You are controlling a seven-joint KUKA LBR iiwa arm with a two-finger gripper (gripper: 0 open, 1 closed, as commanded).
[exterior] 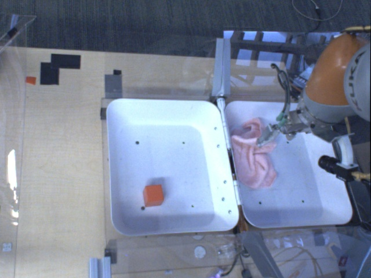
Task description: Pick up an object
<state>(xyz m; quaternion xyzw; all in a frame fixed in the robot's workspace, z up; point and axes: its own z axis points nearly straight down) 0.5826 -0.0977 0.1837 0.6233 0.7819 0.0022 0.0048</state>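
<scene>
Two shallow white bins are seen side by side on a pale wooden bench [58,172]. In the right bin [324,213], a crumpled pink cloth [253,161] is heaped against the left wall, and the gripper [268,138] is lowered onto the cloth's upper right edge, its tips touching the fabric; whether they are parted or closed cannot be made out. A small orange block [153,195] is left alone in the left bin [168,120], near its lower wall, well apart from the arm. Black shapes [58,67] are marked on the bench's far left corner, and dark carpet [145,10] is visible beyond.
</scene>
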